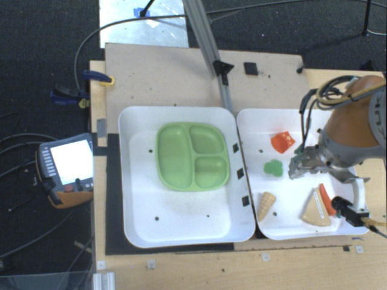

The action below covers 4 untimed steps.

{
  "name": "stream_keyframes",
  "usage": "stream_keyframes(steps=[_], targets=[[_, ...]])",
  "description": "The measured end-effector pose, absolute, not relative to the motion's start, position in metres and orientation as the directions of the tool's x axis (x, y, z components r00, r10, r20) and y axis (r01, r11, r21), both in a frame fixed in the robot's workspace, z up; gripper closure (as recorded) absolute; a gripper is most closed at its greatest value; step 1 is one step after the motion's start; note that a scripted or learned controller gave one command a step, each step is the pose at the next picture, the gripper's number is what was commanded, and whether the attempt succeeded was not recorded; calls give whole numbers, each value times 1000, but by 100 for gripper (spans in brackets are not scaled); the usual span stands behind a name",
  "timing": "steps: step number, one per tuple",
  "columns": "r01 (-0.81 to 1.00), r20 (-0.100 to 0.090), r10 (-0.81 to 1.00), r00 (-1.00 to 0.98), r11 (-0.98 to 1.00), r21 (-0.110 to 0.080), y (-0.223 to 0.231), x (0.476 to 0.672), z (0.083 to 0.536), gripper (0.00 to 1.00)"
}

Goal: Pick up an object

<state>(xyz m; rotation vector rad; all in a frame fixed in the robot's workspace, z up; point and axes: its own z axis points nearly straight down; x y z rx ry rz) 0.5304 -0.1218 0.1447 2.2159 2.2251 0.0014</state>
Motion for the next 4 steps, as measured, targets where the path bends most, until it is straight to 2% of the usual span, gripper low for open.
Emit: stream_keyframes(steps=[1, 2, 4], targets=[[1000, -1, 1000, -5, 5, 3, -122, 535, 206, 100], [1000, 0, 1000, -5, 5, 3, -122, 536, 210, 100], [1000, 0, 1000, -7, 7, 3, -36, 570, 217, 100]])
